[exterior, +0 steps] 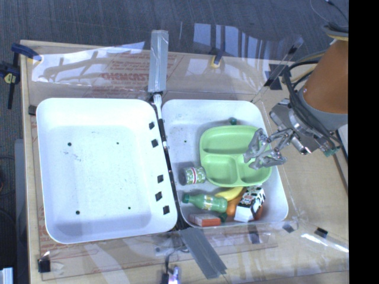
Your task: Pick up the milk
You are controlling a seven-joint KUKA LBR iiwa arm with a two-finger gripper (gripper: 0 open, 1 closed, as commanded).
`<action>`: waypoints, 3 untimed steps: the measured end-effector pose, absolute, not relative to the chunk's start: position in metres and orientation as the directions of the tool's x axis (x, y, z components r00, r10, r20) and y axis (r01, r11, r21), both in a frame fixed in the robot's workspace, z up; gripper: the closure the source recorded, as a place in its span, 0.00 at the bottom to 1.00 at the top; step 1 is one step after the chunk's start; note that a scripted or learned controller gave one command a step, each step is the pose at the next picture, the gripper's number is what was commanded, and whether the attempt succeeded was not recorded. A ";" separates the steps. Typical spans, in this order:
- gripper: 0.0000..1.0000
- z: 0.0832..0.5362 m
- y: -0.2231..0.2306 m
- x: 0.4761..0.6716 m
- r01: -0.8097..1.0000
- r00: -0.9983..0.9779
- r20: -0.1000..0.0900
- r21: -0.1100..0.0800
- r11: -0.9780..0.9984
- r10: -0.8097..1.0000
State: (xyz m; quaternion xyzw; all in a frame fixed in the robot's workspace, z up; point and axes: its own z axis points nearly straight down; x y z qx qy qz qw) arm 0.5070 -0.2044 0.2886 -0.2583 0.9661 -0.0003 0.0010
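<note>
- While the two-finger metal gripper (260,149) hung over the right rim of the green divided plastic plate (228,154), its fingers spread and holding nothing, the small black-and-white milk carton (251,203) lay near the front right corner of the right white bin (177,114).
- A descent could go wrong — the yellow banana (231,193) and an orange item pressed against the carton, so a finger might catch them.
- Crowding hid the carton's lower edge.
</note>
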 end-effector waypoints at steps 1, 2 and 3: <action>0.00 0.289 -0.204 0.507 -0.500 -0.866 -0.002 -0.002 0.866 -0.500; 0.00 0.426 -0.210 0.491 -0.630 -0.777 -0.001 -0.005 0.777 -0.630; 1.00 0.437 -0.210 0.492 -0.631 -0.776 -0.001 -0.007 0.776 -0.631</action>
